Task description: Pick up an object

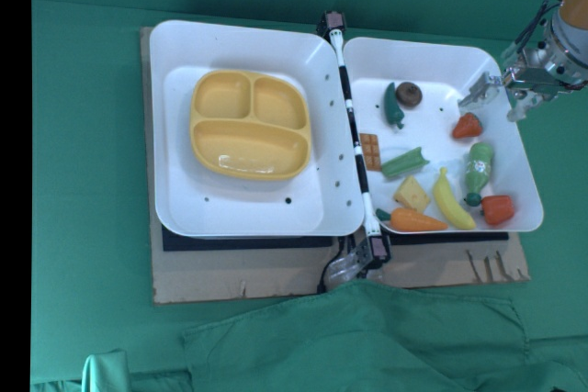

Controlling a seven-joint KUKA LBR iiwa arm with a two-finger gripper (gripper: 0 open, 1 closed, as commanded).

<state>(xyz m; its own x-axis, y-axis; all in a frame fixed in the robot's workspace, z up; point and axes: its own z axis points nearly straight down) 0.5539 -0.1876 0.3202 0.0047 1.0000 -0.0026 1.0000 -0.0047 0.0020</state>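
One small red-orange toy fruit, rounded and plastic, lying just below and slightly left of the grey two-finger gripper in the right shallow white bin, nearest of the toys; jaws standing apart, gripping nothing, poised above the bin's upper right corner.

I could read no text, label, brand, number or sign anywhere: not on my bench, the bins, the tray or the toy foods.
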